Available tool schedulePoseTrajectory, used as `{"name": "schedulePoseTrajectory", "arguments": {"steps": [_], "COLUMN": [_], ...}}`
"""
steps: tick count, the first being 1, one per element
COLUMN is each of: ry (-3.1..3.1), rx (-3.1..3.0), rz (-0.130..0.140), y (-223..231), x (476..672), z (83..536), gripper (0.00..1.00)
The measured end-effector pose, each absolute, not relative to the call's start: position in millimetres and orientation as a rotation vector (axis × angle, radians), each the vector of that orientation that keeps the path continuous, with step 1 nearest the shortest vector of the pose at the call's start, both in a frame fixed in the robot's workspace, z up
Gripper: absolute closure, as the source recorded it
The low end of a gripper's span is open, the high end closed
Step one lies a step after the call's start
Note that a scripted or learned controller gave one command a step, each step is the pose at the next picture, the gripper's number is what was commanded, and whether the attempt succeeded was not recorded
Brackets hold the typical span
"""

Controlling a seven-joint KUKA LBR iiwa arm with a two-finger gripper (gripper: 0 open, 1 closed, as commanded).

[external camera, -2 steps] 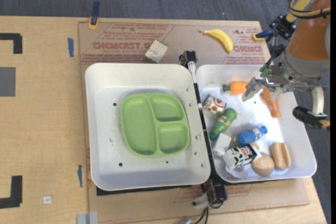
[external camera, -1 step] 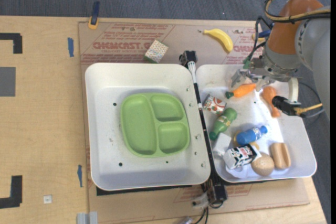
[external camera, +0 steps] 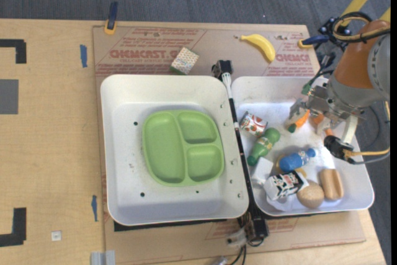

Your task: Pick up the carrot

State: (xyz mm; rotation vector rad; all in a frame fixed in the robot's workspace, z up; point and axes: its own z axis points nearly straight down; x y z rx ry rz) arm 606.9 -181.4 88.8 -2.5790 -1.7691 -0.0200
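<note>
The gripper [external camera: 299, 119] is closed on the carrot [external camera: 298, 122], lifted above the right bin [external camera: 363, 195] near its upper edge. Below the carrot lie a green bottle [external camera: 262, 146], a blue bottle [external camera: 294, 161] and a hot dog [external camera: 331, 184]

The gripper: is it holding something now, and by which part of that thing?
The gripper appears to hold the carrot near its orange upper end, over the right bin; the exact contact is too small to confirm.

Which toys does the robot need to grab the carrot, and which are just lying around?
Needed: carrot, gripper, right bin.

Lying around: green divided plate, banana, green bottle, blue bottle, hot dog, patterned cube.
</note>
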Motion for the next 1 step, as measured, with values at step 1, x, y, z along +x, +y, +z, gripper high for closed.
{"name": "schedulePoseTrajectory", "arguments": {"steps": [1], "ry": [-1.778], "rx": [-2.585], "rz": [-0.021], "y": [-183.7], "x": [609.0], "z": [102.3], "gripper": [1.0]}}
